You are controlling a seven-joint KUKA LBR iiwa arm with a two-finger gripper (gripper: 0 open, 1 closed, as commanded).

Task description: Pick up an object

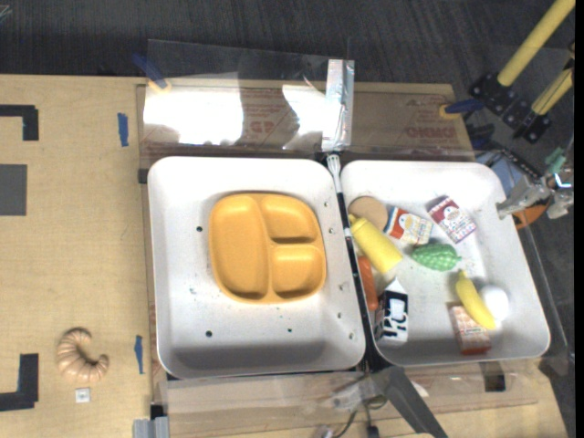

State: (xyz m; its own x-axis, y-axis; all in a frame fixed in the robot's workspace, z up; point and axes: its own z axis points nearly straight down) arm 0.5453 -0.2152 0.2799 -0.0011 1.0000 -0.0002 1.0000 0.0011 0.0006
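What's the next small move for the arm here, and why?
Probably swing left over the right bin: the end effector sits at that bin's right edge, and the green toy and yellow banana lie inside, none visibly gripped.

A tan croissant-shaped toy (82,354) lies on the brown bench top (73,226) far to the left of the gripper (540,199), while a clear plastic sheet (246,108) stands beyond and left of it.
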